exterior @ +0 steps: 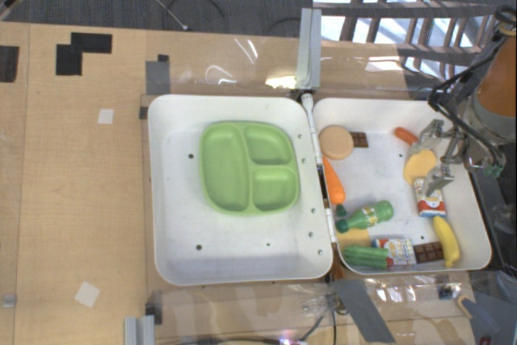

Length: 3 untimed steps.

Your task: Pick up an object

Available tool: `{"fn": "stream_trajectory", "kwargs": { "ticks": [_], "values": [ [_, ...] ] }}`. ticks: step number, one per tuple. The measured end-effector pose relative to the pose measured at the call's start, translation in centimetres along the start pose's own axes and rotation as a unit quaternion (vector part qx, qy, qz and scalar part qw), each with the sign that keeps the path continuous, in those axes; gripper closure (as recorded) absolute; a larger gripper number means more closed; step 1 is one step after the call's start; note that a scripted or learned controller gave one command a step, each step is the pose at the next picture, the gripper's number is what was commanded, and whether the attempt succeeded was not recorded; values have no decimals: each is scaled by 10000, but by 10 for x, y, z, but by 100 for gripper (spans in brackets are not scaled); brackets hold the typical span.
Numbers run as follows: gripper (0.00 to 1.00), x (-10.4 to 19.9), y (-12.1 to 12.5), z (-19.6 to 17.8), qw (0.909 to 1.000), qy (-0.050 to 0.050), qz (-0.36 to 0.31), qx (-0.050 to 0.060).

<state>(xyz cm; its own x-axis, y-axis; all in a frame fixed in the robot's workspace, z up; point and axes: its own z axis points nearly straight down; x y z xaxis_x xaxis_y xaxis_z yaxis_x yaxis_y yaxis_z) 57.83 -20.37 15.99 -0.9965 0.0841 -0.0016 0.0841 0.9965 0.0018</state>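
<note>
My gripper [440, 174] low at right bin [380, 166] right edge, over red-white packet [430, 202]; grip state unclear. Nothing lifted; pick pending.

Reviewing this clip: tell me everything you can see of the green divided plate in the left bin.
The green plate is a light green, matte tray that looks like plastic, roughly square with rounded corners. Raised ridges split it into three compartments: one long one on its left side, two smaller ones stacked on its right. It lies flat, right side up, near the middle of the left bin, resting on the bin floor. Nothing lies in it or touches it.
</note>
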Motion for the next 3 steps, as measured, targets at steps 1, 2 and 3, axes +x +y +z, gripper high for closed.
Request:
{"fn": "stream_trajectory", "kwargs": {
  "ticks": [1,2,3],
  "values": [
    [0,-18,-1,70,9996,-74,260,19],
    [0,6,17,71,9997,-55,232,13],
    [100,0,18,55,9997,-143,208,23]
  ]
}}
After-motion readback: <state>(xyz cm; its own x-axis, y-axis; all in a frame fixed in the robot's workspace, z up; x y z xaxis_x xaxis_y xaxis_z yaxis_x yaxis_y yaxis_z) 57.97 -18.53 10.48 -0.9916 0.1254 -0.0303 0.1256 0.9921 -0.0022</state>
